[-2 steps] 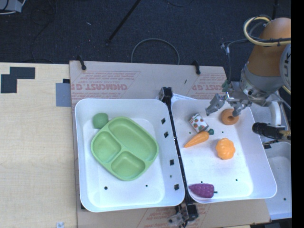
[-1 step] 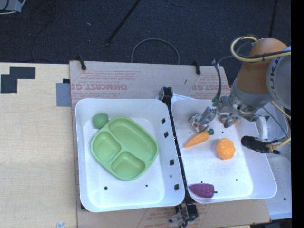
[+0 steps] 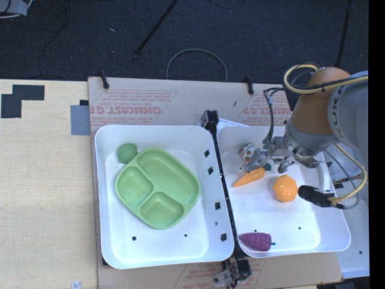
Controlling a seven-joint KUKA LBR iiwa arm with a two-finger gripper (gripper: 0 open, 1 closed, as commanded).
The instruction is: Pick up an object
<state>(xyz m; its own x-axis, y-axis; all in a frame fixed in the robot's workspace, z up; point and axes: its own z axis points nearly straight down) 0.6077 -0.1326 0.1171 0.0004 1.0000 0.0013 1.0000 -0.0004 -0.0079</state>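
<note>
Nothing is lifted yet; the pick is ahead of you. The left bin point(image 3: 108, 221) holds a green divided plate point(image 3: 157, 187) and a green ball point(image 3: 126, 152). The right bin point(image 3: 313, 236) holds a carrot point(image 3: 249, 177), an orange point(image 3: 285, 189) and purple grapes point(image 3: 255, 241). The gripper point(image 3: 263, 156) sits low by the carrot; you cannot tell its state.

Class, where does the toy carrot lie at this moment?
The toy carrot lies in the right bin, near its upper left, just left of the orange fruit and below the gripper.
</note>
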